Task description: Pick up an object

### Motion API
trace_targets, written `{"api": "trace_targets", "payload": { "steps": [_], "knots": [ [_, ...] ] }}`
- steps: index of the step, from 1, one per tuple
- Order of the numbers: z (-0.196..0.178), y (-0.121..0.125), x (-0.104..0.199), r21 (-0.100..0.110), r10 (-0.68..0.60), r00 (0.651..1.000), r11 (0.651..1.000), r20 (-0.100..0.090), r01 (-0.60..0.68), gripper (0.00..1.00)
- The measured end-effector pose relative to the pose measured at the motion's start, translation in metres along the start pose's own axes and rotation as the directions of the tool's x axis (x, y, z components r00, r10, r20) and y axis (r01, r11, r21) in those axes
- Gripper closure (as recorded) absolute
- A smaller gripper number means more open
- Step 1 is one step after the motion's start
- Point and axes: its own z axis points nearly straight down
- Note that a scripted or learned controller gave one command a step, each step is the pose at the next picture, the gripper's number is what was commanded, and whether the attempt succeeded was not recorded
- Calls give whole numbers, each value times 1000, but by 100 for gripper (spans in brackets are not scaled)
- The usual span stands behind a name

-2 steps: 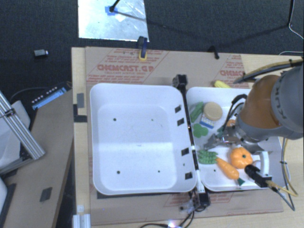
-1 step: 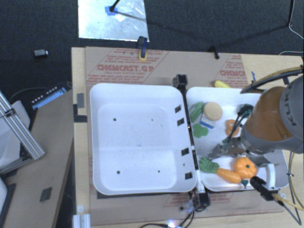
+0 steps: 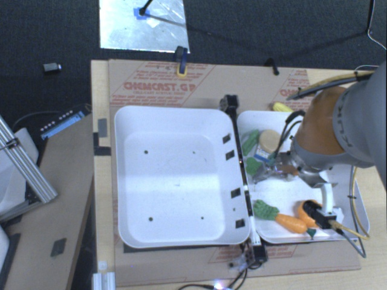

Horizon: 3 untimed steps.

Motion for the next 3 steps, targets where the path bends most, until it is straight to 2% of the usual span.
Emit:
{"api": "trace_targets", "payload": {
  "steps": [1,2,3],
  "knots": [
    [0,109,-1,-4,1,1000,1000,2,-1,0],
    [-12,107,-1,1,-1,1000,1000,1,1,100],
    [-175,127,31,-17,-1,1000,1000,1,1,100]
  ]
}}
